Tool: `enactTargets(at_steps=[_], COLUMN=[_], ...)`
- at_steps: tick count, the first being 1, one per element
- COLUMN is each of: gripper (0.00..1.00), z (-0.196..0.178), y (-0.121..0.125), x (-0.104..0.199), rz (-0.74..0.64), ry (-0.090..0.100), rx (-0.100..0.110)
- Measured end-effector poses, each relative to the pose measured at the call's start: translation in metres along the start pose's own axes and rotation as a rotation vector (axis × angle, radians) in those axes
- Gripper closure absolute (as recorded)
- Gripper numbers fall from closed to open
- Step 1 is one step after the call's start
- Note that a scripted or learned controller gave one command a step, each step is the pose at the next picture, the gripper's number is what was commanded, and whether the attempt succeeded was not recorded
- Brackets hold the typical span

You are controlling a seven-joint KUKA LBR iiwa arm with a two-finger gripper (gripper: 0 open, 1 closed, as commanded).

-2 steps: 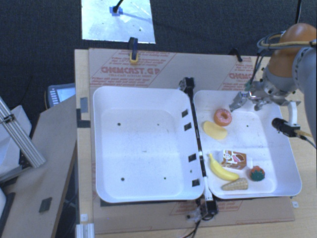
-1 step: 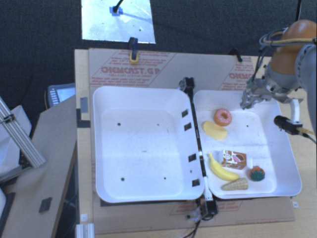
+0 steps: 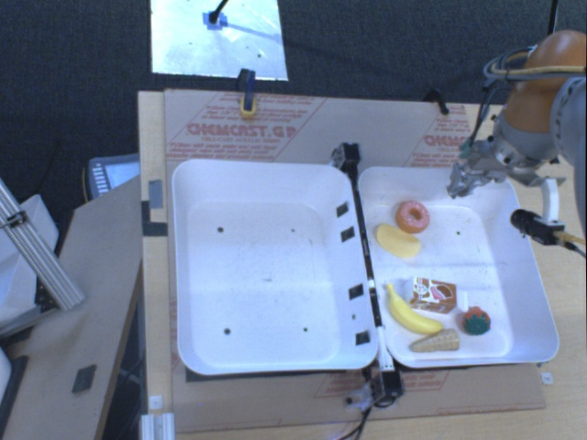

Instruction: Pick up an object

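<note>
Approach step: we see the gripper (image 3: pixel 461 186) over the right bin's (image 3: pixel 523 273) far rim, grip state untellable; next we judge a descent toward the donut (image 3: pixel 413 215)

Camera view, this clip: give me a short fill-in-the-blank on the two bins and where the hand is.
All the toy foods lie in the ___ bin.
The donut sits just above the yellow ___ piece.
The banana lies beside the bins' shared ___.
The hand hovers over its bin's ___ edge.

Missing words: right; lemon-shaped; divider; far
</note>
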State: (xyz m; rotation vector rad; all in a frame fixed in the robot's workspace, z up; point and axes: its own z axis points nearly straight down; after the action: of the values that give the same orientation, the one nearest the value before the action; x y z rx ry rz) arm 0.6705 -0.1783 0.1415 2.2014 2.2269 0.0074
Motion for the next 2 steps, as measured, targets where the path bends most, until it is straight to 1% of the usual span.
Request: enactTargets(at_steps=[2], gripper=[1.0], z=[-0.023], y=[0.002], x=[0.0], rz=[-0.005], ry=[-0.003], rx=[-0.008])
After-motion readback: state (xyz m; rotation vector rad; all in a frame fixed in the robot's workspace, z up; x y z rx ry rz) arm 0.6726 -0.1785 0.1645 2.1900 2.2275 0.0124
